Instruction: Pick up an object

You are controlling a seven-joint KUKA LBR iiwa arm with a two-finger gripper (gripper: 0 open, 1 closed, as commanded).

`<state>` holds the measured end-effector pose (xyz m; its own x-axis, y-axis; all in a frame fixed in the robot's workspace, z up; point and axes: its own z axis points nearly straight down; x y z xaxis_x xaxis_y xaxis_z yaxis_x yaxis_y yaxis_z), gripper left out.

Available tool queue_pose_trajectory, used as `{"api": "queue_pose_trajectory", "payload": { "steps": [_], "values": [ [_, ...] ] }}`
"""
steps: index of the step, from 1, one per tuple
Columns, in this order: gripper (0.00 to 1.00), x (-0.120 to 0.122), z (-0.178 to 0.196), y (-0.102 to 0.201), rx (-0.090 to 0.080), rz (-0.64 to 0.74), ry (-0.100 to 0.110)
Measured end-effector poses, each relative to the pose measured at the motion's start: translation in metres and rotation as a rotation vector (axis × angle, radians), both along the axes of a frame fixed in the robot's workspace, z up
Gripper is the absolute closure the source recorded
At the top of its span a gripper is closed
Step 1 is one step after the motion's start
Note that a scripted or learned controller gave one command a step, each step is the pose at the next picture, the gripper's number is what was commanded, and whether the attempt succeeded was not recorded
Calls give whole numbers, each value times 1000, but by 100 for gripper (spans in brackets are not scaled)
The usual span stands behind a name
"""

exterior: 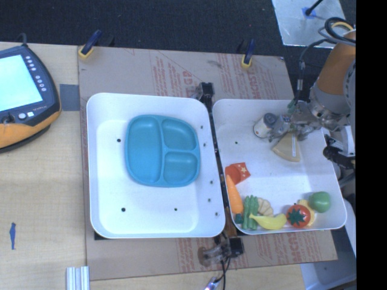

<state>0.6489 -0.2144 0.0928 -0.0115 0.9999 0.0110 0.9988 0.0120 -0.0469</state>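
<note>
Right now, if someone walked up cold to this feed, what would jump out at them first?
Probably the blue divided plate, lying alone in the left bin. Next, the cluster of toy food along the near edge of the right bin: a carrot, banana, tomato and green apple. The gripper sits over that bin's far side, above a tan wedge.

Blue divided plate (pixel 162 150) in left bin (pixel 97 162); tablet (pixel 24 95) at bench's left edge; clamps (pixel 89 44) at rear.
</note>
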Motion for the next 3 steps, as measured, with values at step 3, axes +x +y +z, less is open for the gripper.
{"api": "queue_pose_trajectory", "payload": {
  "steps": [3],
  "values": [
    [0, 0, 0, 0, 1, -1, 2]
  ]
}}
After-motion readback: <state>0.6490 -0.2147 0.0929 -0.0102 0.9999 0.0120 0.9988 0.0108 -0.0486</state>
